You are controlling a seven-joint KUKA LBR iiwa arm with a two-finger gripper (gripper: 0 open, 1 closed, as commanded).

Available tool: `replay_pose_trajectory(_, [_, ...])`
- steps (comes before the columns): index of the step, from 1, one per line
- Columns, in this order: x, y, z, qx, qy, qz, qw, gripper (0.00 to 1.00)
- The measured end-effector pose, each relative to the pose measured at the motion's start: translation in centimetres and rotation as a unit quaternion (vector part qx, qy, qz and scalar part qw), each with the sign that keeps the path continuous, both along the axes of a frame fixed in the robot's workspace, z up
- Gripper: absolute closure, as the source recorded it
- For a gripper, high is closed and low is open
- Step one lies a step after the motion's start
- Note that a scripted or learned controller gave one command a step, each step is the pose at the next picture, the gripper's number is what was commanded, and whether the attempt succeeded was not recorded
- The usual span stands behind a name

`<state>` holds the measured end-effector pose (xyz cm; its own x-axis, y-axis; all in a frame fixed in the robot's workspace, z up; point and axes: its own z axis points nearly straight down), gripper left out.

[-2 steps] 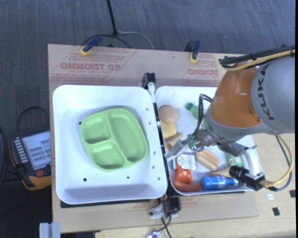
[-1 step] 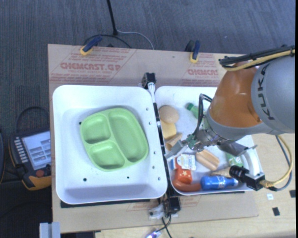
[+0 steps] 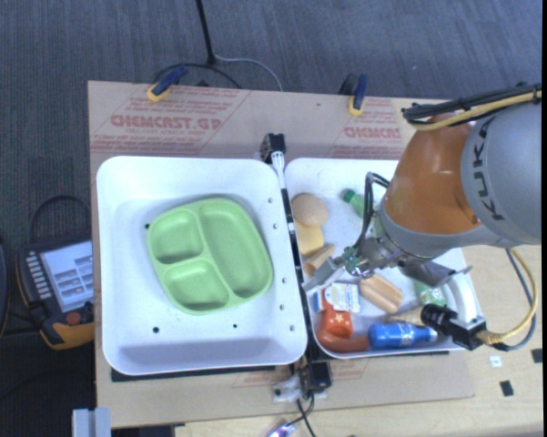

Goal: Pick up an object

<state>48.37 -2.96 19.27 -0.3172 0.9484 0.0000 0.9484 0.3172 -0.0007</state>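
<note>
The two-finger gripper (image 3: 353,260) sits low in the right-hand shallow white bin (image 3: 320,167), under the grey arm with its orange band (image 3: 437,185); whether it is clenched or released cannot be told, since the wrist covers most of it.

Just below the gripper lies a small white packet with red print (image 3: 344,296), and right of that packet a tan, sausage-shaped piece (image 3: 382,292) lies at a slant. To the gripper's left a pale wooden block (image 3: 310,238) rests against the bin's left wall, with a narrow tan stick (image 3: 319,260) lying slantwise just beneath it. Further below the gripper, near the bin's front edge, a red rounded object (image 3: 337,326) lies beside a blue bottle (image 3: 401,336) turned on its side. Above and left of the gripper is a round beige bun-shaped object (image 3: 310,209), and above it, close to the arm, a small green item (image 3: 353,199) peeks out. Right of the gripper, past the arm's body, a white and green tube (image 3: 448,289) lies near the bin's right wall.

Well to the gripper's left, across the divide between bins, the left-hand shallow white bin (image 3: 123,208) holds a light green plastic tray with three compartments (image 3: 209,254), lying flat near the middle.
</note>
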Motion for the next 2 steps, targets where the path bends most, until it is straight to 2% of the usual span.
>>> replay_pose_trajectory(1, [0.0, 2.6, -0.9, 0.0005, 0.0, 0.243, 0.9701, 0.0])
replay_pose_trajectory(2, [0.0, 6.9, -0.9, 0.0002, 0.0, 0.36, 0.9328, 0.0])
